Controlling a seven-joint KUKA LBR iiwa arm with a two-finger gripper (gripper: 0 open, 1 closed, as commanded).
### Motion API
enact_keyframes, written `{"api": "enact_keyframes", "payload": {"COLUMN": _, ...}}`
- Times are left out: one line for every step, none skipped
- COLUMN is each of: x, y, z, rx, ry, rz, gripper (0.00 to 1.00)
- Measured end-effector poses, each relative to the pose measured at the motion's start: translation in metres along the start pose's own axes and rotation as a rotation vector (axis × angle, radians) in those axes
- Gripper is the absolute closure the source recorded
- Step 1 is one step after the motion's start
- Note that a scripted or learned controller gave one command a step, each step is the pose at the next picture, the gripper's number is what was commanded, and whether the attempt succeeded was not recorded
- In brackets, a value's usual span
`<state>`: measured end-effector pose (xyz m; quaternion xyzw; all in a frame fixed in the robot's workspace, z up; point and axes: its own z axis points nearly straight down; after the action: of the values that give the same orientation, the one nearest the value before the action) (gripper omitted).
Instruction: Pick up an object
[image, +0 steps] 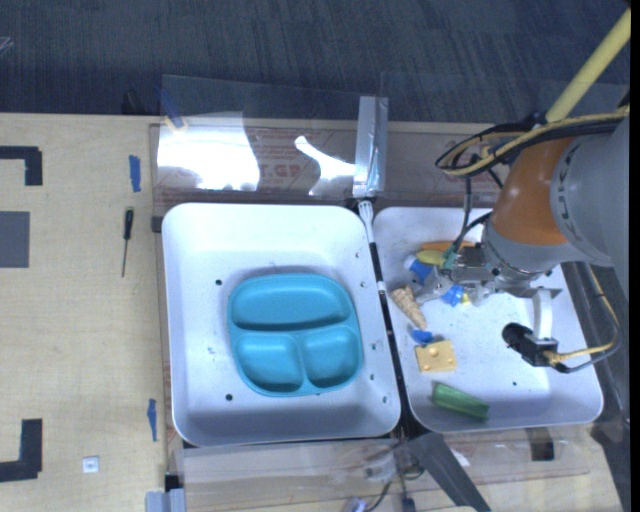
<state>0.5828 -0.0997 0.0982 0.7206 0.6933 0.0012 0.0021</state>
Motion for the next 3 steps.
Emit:
{"api": "enact_keyframes", "payload": {"x": 0.0, "y": -0.001, "z": -0.008, "rx": 0.004, "ry": 0.001, "rz": 0.001, "gripper": 1.0}}
{"api": "enact_keyframes", "payload": {"x": 0.018, "y": 0.034, "z": -0.095, "rx": -0.002, "ry": 0.001, "rz": 0.031, "gripper": 1.0}}
{"api": "enact_keyframes", "payload": {"x": 0.031, "y": -0.006, "z": -0.086, "rx": 0.008, "ry": 0.002, "rz": -0.035, "gripper": 1.0}}
